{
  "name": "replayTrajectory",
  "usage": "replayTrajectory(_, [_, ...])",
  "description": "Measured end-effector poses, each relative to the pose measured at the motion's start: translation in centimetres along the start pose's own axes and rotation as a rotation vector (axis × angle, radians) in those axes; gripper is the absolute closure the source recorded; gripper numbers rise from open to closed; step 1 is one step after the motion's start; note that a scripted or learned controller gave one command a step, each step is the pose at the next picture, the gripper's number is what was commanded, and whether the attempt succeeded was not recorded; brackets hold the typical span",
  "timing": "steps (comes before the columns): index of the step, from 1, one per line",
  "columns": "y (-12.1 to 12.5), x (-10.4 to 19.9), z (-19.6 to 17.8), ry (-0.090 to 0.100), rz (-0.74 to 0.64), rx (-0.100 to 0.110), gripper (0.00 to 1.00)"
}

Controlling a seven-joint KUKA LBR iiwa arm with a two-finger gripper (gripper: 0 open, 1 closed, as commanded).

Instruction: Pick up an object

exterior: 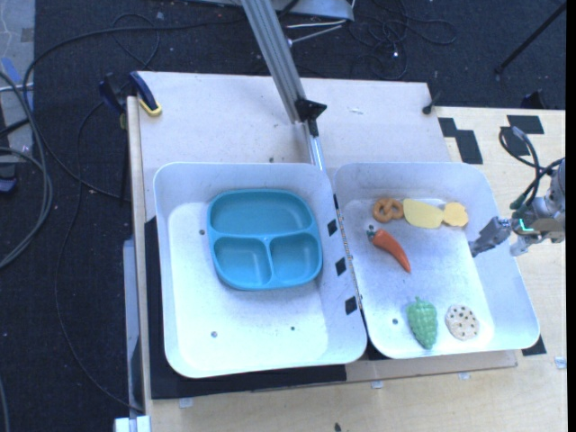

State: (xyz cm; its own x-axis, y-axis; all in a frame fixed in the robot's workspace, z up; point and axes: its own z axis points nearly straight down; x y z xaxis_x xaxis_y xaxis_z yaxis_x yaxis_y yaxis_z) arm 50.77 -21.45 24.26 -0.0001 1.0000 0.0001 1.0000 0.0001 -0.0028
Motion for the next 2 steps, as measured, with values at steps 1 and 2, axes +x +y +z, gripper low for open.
replayTrajectory(1, [0.1, 0.0, -0.1, -0.001, 0.000, -0.003, 0.00])
replayTrajectory(2, [0.5, 0.1, 6.1, 0.000, 0.000, -0.001, 0.00])
